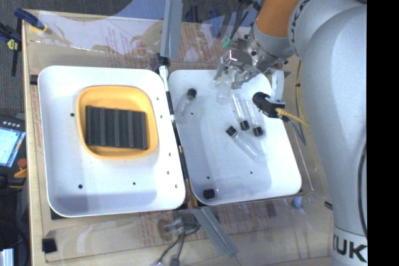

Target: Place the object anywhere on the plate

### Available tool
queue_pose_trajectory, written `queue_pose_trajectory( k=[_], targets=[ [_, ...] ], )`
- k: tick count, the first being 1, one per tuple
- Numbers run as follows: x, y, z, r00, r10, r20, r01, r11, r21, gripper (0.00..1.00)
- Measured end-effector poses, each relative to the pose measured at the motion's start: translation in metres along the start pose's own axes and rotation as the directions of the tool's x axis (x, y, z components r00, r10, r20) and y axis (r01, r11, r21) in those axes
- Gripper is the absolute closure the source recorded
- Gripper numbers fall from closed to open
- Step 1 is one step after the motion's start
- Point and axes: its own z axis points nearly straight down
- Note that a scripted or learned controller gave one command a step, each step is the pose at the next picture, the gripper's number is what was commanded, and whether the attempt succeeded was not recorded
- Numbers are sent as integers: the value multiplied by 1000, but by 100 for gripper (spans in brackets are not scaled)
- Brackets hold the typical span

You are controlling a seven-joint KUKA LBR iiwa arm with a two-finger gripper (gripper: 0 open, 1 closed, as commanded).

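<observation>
A yellow plate [93,99] lies in the left bin [59,177], and a dark ribbed block [117,126] rests on its middle. My gripper [244,129] hangs low over the middle of the right bin [280,177], reaching down from the orange-banded wrist [278,6]. Its clear parts blur against the white floor, with small black bits around its tip. A small black-capped piece [191,94] lies at the right bin's back left. Another small black piece [209,194] sits near that bin's front left corner. I cannot make out anything held.
The arm's grey body [336,103] covers the right side of the bench. A grey bar [169,25] stands behind the seam between the bins. A black cable plug [265,103] sticks out beside the wrist. A screen [9,145] sits at the left edge.
</observation>
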Motion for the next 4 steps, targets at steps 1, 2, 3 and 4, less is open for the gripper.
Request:
queue_pose_trajectory(
  k=[1,2,3,4],
  targets=[
    [38,-10,-3,978,-209,1,209,978,3,100],
    [85,-21,-41,970,-245,2,245,970,-2,100],
    [118,-29,-32,884,-468,2,468,884,1,100],
    [118,-29,-32,884,-467,2,467,884,1,0]
  ],
)
